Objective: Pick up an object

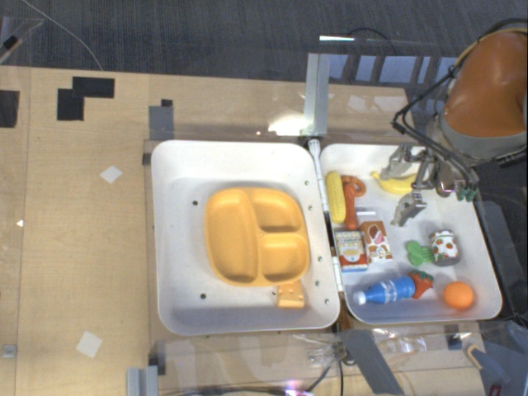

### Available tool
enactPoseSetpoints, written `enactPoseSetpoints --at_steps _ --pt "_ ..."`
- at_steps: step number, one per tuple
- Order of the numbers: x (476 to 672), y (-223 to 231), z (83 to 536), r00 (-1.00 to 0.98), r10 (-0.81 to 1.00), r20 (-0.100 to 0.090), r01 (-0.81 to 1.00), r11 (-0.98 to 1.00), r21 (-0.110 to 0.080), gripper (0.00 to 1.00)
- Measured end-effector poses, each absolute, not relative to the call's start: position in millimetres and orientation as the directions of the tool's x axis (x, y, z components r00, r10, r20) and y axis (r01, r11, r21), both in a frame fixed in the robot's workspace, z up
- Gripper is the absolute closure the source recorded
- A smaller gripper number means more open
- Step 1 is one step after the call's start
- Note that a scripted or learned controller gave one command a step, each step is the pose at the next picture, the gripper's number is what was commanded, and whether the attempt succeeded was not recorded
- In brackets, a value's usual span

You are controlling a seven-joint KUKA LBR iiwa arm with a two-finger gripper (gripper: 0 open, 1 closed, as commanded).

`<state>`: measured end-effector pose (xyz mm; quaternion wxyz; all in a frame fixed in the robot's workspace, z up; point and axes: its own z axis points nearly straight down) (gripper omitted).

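From above, two shallow white bins sit side by side on the wooden bench, the left bin [169, 238] in the middle of the frame and the right bin [487, 258] toward the right edge. In the left bin lies a yellow divided tray [254, 236], with a small yellow block [290, 296] just below its lower right corner. The arm [488, 85], its orange band at the upper right, reaches down over the top of the right bin, and the gripper [410, 203] hangs in that bin's upper part; whether its claw is spread or pressed together cannot be told, and nothing shows between it. A banana [394, 183] lies just left of the gripper, partly under it. Along the right bin's left wall stands a corn cob [335, 196], with an orange-red curved piece [352, 198] touching its right side. Below them rest two small printed cartons [363, 244] side by side. A blue bottle [388, 290] lies near the lower edge, a red strawberry-like piece [423, 283] at its right end, and an orange ball [459, 295] in the lower right corner. A green item [419, 252] and a round patterned jar [444, 247] sit together at mid right.
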<state>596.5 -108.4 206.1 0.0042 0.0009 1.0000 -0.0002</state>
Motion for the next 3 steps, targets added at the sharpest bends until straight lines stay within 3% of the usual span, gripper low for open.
enactPoseSetpoints --at_steps 1,2,3 --pt "608.1 -159.5 106.1 -0.963 0.270 -0.004 0.270 0.963 0.001 0.00" --pt "613.6 -204.4 146.9 -0.977 0.213 -0.014 0.213 0.977 -0.001 0.00" --pt "598.4 -203.4 91.1 -0.837 0.548 -0.010 0.548 0.837 0.004 0.00"
